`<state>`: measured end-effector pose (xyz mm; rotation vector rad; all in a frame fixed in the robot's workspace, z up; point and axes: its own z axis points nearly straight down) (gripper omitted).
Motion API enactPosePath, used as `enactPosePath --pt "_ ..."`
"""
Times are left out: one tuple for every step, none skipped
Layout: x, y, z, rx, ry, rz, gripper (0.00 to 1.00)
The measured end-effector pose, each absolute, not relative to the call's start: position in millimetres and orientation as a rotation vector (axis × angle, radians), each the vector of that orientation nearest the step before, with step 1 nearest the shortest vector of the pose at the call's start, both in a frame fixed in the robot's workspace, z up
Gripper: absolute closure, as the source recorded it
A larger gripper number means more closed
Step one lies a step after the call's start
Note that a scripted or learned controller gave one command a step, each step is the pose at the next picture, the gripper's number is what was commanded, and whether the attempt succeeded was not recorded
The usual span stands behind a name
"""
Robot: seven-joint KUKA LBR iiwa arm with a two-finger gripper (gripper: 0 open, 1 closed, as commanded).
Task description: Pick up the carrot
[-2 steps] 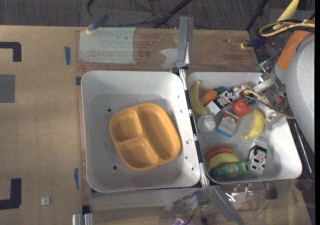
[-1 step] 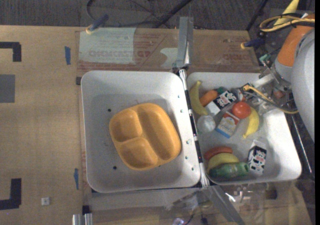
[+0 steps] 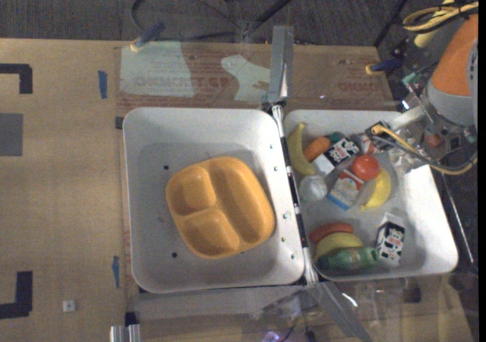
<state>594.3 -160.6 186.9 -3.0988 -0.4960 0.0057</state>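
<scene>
On the left, a white bin (image 3: 144, 181) holds a yellow divided plate (image 3: 220, 205), which has no part in my job. The right bin (image 3: 440, 234) holds the clutter. The carrot (image 3: 317, 148) lies near that bin's upper left corner, just beside a banana (image 3: 296, 152) on its left and a small black-and-white carton (image 3: 343, 150) on its right. Its long axis runs on a slant, the lower end toward the banana, the upper end toward the carton. My gripper (image 3: 395, 134) sits at the bin's upper right, so the carrot lies to my left in this view and slightly lower, with the carton between us. I cannot tell how my gripper is set. I judge the coming move is a leftward reach over the carton.
</scene>
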Motion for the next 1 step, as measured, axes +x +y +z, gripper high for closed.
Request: enactPosePath --pt "537.9 -103.8 215.3 -3.087 -0.566 0.006 1.0"
